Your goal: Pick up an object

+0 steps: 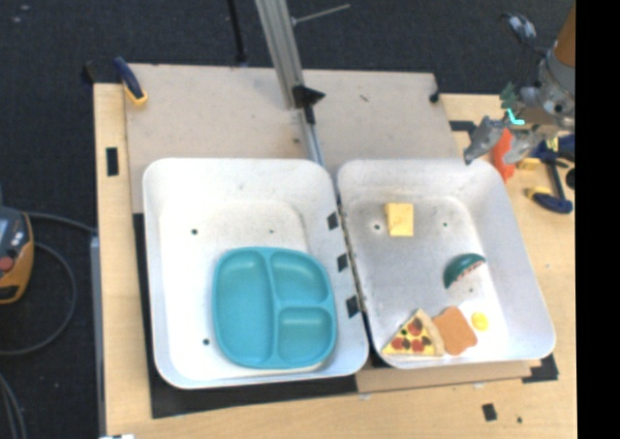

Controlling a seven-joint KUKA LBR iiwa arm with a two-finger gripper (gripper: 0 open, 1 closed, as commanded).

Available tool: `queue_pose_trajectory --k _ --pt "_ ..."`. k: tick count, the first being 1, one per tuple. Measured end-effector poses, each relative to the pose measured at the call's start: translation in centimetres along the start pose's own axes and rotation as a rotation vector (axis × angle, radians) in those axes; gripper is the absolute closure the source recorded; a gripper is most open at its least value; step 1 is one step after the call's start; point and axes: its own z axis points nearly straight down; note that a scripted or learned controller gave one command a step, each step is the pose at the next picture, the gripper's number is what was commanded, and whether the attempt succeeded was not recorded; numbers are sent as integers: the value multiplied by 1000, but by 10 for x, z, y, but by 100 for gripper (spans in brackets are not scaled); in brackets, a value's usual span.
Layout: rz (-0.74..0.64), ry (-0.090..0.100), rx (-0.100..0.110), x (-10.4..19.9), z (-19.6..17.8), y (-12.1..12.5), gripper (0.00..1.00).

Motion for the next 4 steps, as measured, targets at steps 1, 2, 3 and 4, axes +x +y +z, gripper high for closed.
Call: queue_pose_trajectory --k 1,2,3,4 --pt "-1 -1 -5 0 -3 1 0" --pt "1 -1 0 -7 58 2 0" --pt "-3 -1 -2 -1 115 9 0" --pt "-4 -1 -2 -2 167 9 0"
